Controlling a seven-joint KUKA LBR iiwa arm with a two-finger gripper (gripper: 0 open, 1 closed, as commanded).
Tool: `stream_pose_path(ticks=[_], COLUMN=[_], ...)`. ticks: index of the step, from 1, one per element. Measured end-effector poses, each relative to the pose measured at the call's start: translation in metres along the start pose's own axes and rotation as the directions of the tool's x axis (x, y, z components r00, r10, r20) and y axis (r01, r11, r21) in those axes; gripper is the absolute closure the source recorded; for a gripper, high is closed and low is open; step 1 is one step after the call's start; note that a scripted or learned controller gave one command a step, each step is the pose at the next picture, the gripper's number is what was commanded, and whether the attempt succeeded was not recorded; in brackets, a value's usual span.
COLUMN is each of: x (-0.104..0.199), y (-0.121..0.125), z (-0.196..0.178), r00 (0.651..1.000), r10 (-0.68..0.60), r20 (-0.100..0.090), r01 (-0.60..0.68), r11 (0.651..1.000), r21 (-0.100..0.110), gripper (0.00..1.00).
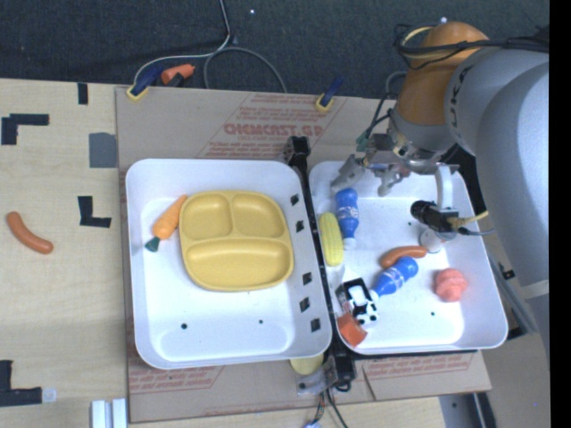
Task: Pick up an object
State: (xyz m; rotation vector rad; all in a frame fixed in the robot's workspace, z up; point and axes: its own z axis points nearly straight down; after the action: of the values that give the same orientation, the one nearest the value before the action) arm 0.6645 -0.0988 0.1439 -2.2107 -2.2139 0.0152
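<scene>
My gripper (367,178) hangs over the back left part of the right bin (482,328). Its two grey fingers (344,176) stand apart, open, with nothing between them. Just in front of the fingers lies a blue bottle (346,212) with a white label. Beside that bottle, against the bin's left wall, is a yellow corn cob (331,239). Further forward lie an orange sausage (401,255), a second blue bottle (394,277), a pink lump (451,283), a black and white toy (359,301) and a small red-orange piece (352,332).
The left bin (143,310) holds a yellow divided plate (236,239) and a toy carrot (166,221) by its left edge. Another orange sausage (28,233) lies on the bench far left. The grey arm (508,150) covers the right bin's back right corner.
</scene>
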Motion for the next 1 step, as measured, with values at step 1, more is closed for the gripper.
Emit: stream_pose_path(ticks=[1], x=[0.0051], y=[-0.0093], z=[0.0615], r00=[1.000], r10=[0.000], r20=[0.005], r01=[0.001], r11=[1.000], r21=[-0.017], gripper=[0.00])
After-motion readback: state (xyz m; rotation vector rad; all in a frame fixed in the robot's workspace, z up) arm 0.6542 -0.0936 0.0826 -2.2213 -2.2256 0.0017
